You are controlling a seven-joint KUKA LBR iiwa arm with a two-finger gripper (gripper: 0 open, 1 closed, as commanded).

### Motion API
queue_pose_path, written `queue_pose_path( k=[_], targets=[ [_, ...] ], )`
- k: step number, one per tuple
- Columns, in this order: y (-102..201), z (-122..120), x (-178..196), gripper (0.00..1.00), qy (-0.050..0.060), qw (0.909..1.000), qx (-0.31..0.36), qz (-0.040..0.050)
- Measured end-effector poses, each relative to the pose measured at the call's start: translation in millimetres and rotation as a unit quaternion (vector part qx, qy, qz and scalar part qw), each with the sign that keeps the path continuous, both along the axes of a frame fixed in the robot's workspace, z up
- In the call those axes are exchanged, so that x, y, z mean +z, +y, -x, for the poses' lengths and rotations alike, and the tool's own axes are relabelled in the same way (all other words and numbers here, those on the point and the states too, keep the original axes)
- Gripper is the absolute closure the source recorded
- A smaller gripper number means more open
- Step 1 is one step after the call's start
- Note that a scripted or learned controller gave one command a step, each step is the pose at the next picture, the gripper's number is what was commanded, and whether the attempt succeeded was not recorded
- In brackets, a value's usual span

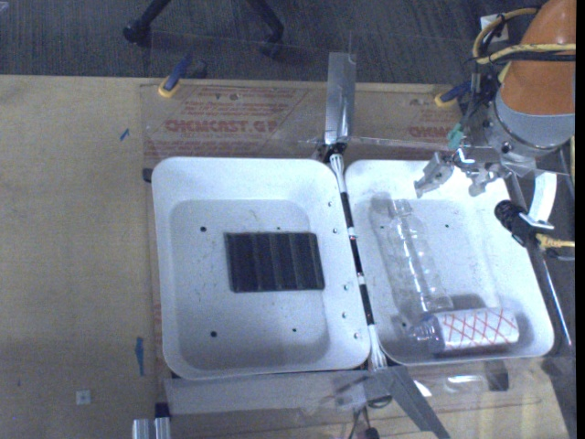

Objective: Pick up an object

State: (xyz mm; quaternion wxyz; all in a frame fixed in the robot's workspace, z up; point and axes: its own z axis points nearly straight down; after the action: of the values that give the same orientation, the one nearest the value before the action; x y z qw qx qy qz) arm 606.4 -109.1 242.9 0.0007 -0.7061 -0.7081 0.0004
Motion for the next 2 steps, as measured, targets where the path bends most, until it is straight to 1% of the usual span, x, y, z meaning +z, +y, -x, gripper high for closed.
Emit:
queue_pose_path(
  k=[1, 2],
  targets=[
    [-17.8, 28.0, -147.1, 0.0, -0.003, 0.9988, 0.048, 0.001],
    [-7.0, 102.7, -153.5, 0.0, -0.008, 0.9982, 0.059, 0.0006]
  ],
)
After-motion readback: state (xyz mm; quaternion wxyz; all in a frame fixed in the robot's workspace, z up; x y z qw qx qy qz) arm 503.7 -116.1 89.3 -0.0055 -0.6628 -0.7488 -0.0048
